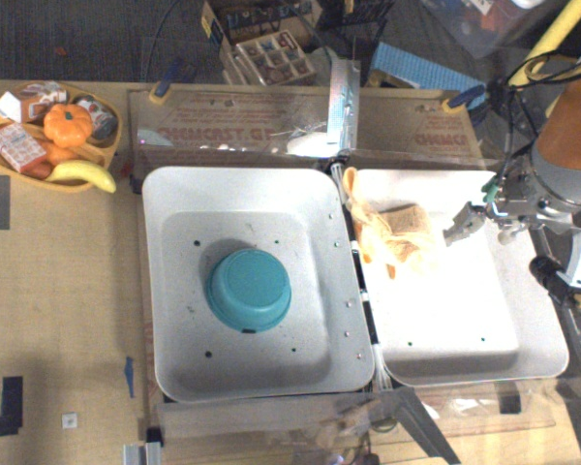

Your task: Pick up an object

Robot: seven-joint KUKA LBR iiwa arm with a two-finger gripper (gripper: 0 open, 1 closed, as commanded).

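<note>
A teal bowl (250, 290) lies upside down in the middle of the left bin (174, 201). In the right bin (465, 308), a tan sponge-like block (405, 219) rests on a crumpled yellow-orange cloth (380, 238) in the far left corner. My gripper (482, 229) hangs over the far right part of the right bin, a short way right of the block and cloth. Its fingers (460, 226) are spread open with nothing between them.
A basket of toy fruit (50, 148) with a banana and a small pumpkin sits on the bench at the far left. Cardboard walls (232, 124) stand behind both bins. Boxes and cables clutter the back.
</note>
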